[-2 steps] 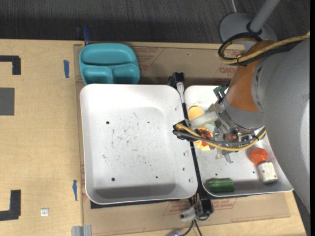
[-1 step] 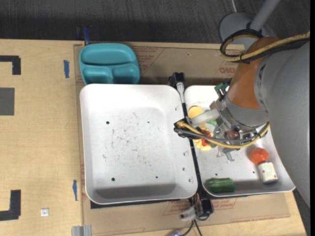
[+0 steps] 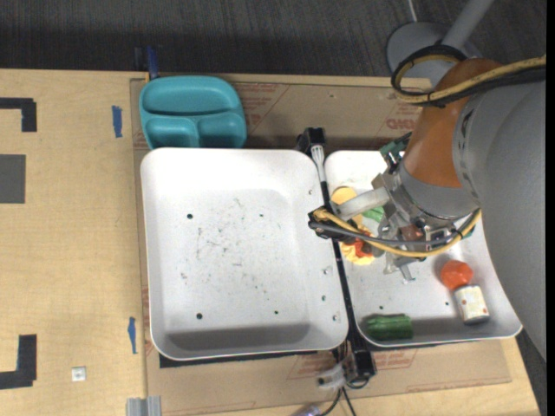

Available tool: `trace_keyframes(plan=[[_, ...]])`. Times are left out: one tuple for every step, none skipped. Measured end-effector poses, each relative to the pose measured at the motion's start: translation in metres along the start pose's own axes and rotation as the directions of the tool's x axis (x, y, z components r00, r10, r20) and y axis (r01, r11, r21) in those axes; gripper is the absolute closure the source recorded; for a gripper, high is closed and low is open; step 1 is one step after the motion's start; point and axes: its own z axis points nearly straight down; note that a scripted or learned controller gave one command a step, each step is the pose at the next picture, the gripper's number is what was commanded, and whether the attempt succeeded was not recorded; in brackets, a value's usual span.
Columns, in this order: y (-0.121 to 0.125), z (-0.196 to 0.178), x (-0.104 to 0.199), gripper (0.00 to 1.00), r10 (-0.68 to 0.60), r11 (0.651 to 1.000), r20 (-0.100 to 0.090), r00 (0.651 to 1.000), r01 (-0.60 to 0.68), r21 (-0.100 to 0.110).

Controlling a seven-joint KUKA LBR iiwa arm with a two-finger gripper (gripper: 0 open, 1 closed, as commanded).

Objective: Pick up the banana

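- The arm (image 3: 486, 137) reaches in from the right and hangs over the right bin (image 3: 499, 319), its orange band above the wrist sitting above the bin's far half.
- The gripper (image 3: 401, 263) points down toward the middle of that bin's floor; the wrist and a loop of yellow and black cables (image 3: 364, 232) crowd the view, so I cannot tell how its jaws stand, nor whether anything sits between them.
- The banana (image 3: 354, 199) appears to be the yellow thing lying up and to the left of the gripper, near the bin's far left corner and close to the divider between the bins; the cables pass partly over it.
- A small yellow and orange item (image 3: 355, 250) lies just left of the gripper, half hidden under the cables; what it is cannot be told.
- An orange, rounded object (image 3: 456, 274) rests to the right of the gripper, with a small pale block (image 3: 473, 302) touching or just beside it on the near side.
- A green object (image 3: 387, 325) lies below the gripper, against the bin's near wall.
- The left bin (image 3: 173, 319) sits well to the gripper's left, its white floor lightly scuffed.
- A teal divided tray (image 3: 192, 111) stands on the worktop (image 3: 61, 232) beyond the left bin, far up and left of the gripper.
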Motion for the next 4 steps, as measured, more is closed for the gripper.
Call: trace_keyframes(plan=[[-0.001,-0.010,0.001,1.00,-0.002,1.000,0.000,1.000,0.002,0.000],[-0.001,-0.019,0.001,1.00,-0.003,1.000,-0.001,1.000,0.003,0.001],[-0.002,-0.029,0.002,1.00,-0.004,1.000,-0.001,1.000,0.004,0.001],[0.045,0.058,0.114,1.00,0.004,1.000,-0.005,1.000,-0.004,-0.008]])
